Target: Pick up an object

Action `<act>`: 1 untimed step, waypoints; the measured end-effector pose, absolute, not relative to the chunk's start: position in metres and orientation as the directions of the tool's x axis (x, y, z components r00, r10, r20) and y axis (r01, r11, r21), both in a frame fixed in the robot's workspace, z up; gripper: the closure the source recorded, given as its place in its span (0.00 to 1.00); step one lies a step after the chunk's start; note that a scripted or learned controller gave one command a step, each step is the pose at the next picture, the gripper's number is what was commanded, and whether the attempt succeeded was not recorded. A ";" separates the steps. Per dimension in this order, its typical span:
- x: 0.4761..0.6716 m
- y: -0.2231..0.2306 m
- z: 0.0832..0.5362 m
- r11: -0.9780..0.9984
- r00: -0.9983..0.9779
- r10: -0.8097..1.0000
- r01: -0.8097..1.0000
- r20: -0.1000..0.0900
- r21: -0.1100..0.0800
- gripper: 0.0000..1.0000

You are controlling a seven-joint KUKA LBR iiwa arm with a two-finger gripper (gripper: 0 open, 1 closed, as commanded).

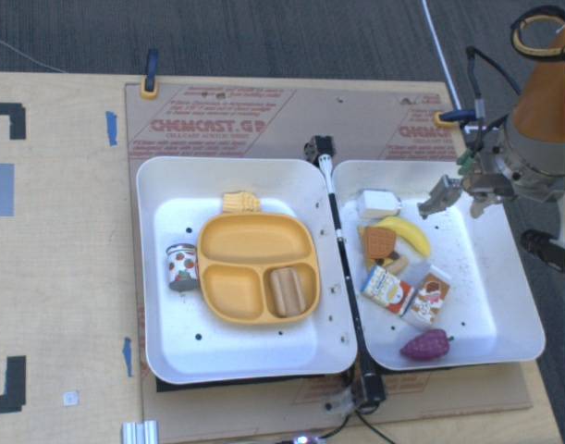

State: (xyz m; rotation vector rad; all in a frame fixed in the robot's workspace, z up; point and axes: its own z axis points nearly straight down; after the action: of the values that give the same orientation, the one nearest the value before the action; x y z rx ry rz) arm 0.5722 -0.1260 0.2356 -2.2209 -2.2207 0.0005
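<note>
Left bin: a small printed can lying just beside the left edge of a yellow divided tray, a hot-dog-like piece resting in the tray's near-right compartment, a small ridged yellow item touching the tray's far rim.

Right bin, further right: a loose cluster of toy foods. At the far end, a white block; beside it a banana, curved, lying across the far middle. Against the banana's left, a brown waffle-like square. Nearer, two small printed cartons side by side, and at the near edge a purple grape-like piece, well apart from the rest.

At the far right, the gripper, hovering above the right bin's far-right part, fingers apart, nothing between them.

Likeliest target: the banana, closest to the gripper. Probably light hollow plastic, stiff, smooth and somewhat slippery, curved so prone to rolling or pivoting under a pinch. Best taken across the narrow width near mid-length, away from the tapered ends and clear of the waffle on its left.
</note>
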 end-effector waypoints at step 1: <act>0.574 -0.104 0.105 -0.001 0.001 1.000 1.000 -0.001 0.018 0.00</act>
State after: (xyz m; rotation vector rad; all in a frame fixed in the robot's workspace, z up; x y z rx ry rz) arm 0.5745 -0.1036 0.1046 -2.2327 -2.2295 -0.0195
